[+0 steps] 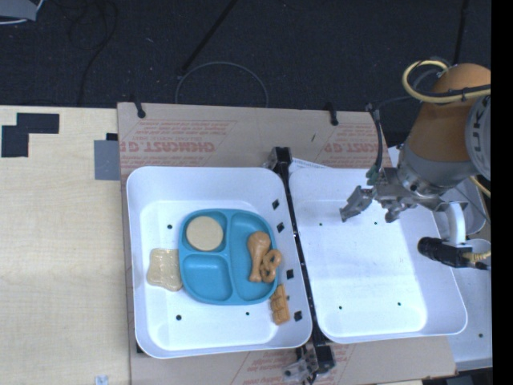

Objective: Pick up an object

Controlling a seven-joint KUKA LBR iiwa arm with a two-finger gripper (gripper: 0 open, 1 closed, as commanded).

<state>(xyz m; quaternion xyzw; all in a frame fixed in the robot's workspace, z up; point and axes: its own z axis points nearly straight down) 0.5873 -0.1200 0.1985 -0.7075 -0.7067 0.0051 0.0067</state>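
A blue divided plate lies in the left bin. In its upper-left compartment rests a round tan disc, and a brown twisted piece fills its right compartment. A pale tan slab sits on the bin floor just left of the plate. A small brown chunk lies off the plate's lower right corner. My gripper hangs over the upper part of the right bin, far from all these objects. It is open, fingers spread, with nothing between them.
A black divider runs between the two bins. The grey arm with its orange band comes in from the right. A black cable end hangs by the right bin's right rim. Brown cardboard lies under both bins.
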